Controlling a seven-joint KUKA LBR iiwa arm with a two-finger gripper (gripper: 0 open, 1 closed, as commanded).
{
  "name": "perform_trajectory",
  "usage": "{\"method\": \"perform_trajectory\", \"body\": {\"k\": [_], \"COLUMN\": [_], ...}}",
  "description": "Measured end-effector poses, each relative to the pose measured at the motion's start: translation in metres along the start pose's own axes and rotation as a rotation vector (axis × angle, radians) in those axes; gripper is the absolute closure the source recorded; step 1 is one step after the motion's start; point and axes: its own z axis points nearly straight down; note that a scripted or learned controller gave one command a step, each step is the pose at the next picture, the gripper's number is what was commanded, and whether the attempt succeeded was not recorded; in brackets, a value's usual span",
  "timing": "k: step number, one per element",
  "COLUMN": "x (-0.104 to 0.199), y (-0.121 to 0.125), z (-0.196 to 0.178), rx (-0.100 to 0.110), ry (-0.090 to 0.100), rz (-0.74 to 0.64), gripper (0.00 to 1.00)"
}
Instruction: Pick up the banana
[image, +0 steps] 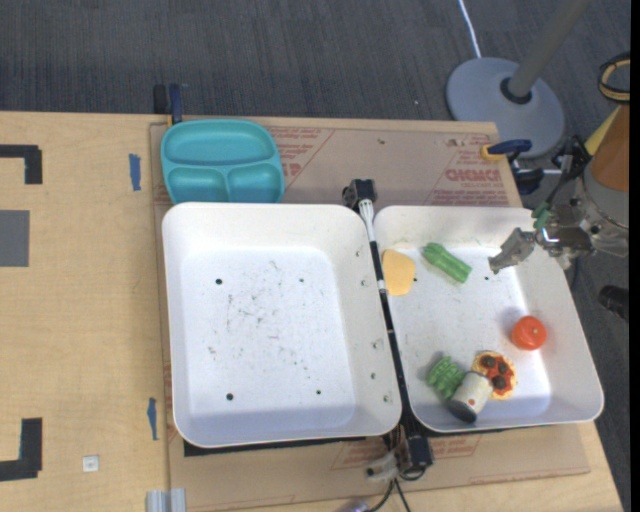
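The banana (398, 272) is a short yellow piece lying in the right bin (570, 330), hard against its left wall near the far end. My gripper (505, 256) reaches in from the right and hovers over the far right part of that bin. It is well to the right of the banana, with a green pickle-like piece (446, 263) lying between them. Nothing shows in the gripper.
An orange ball (528, 333), a green lump (445, 375), a pizza-like toy (495, 372) and a white and black cylinder (467, 400) lie in the right bin's near half. The left bin (200, 240) adjoins it, with a teal divided tray (222, 160) behind.
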Motion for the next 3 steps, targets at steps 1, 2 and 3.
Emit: {"method": "perform_trajectory", "body": {"k": [1,2,3], "x": [0.037,0.068,0.069], "y": [-0.071,-0.09,-0.088], "z": [0.067,0.127,0.115], "rx": [0.001,-0.004,-0.01], "ry": [0.002,0.002,0.003], "rz": [-0.536,-0.442,-0.442], "gripper": [0.0,0.0,1.0]}}
